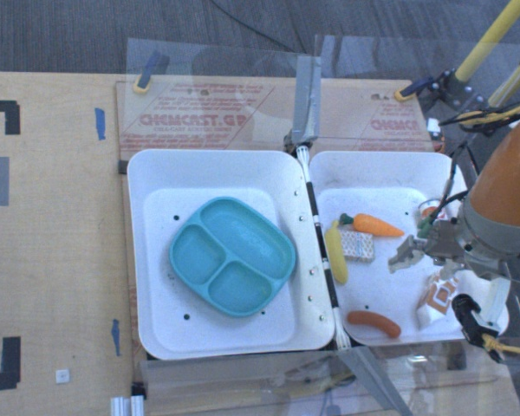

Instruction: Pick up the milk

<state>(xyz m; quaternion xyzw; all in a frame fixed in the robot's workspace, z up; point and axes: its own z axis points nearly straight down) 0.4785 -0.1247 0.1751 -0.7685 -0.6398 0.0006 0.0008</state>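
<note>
Camera view, from above the bench: my grey arm point(503, 206), orange band showing at the right edge of the frame, reaches into the right-hand white bin point(373, 167). My gripper point(409, 254) hangs over the middle right of that bin, its metal fingertips pointing toward the frame's left; whether they are spread or closed, I cannot tell from this angle, and nothing is visibly caught in them.

The milk point(438, 297), a small white carton with orange print, lies tilted at the lower right of the same bin, just below and to the right of my gripper and partly tucked under my wrist.

Elsewhere in that bin: a toy carrot point(375, 225) with a green top lies at centre, a small speckled sponge-like block point(358, 246) just below it, a yellow banana point(335, 254) upright along the left wall, and a reddish sausage point(374, 323) near the lower edge.

The left-hand white bin point(156, 189), at the frame's centre, bears a turquoise three-compartment plate point(234, 254).

Both bins sit on a pale wooden bench point(52, 232) marked with black and blue tape.
</note>
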